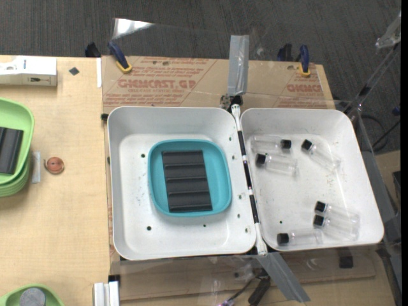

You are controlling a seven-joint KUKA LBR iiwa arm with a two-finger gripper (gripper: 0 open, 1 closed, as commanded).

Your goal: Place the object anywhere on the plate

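Note:
A teal square plate (157, 182) lies in the left white bin (127, 222). A black ridged block (186, 180) covers the plate's middle. Several clear vials with black caps lie scattered in the right white bin (357, 145). One vial (275, 163) lies near that bin's left wall, another (320, 153) is further back, a pair (336, 218) lies at the right front, and one (301, 237) rests along the front wall.
On the wooden bench to the left stand a green dish (15, 171), a small orange disc (55, 165) and a white box (27, 72). Cardboard (166, 81) with blue and yellow clamps (118, 55) lies behind the bins.

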